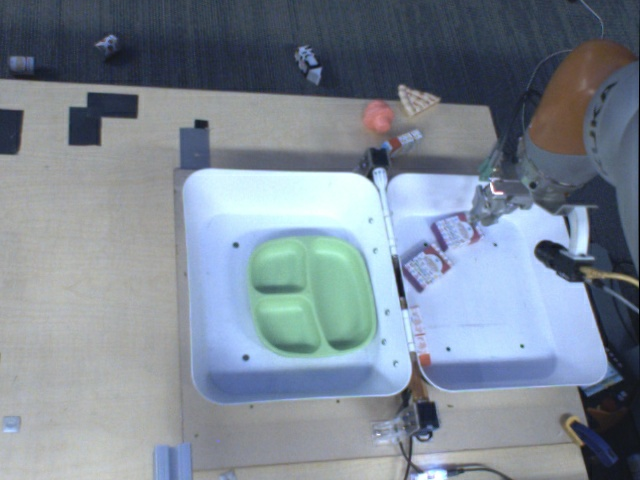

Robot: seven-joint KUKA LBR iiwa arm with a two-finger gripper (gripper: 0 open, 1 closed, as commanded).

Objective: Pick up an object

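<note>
- Tool [487, 205] in right bin [500, 358] — grip state: cannot tell.
- Packet [452, 232] just left of and below the tool; second packet [424, 266] further down-left.
- Nearer packet looks the easier pick.

White bins [215, 268], a pale green tray [310, 293], red-and-white packets [425, 266].
</note>
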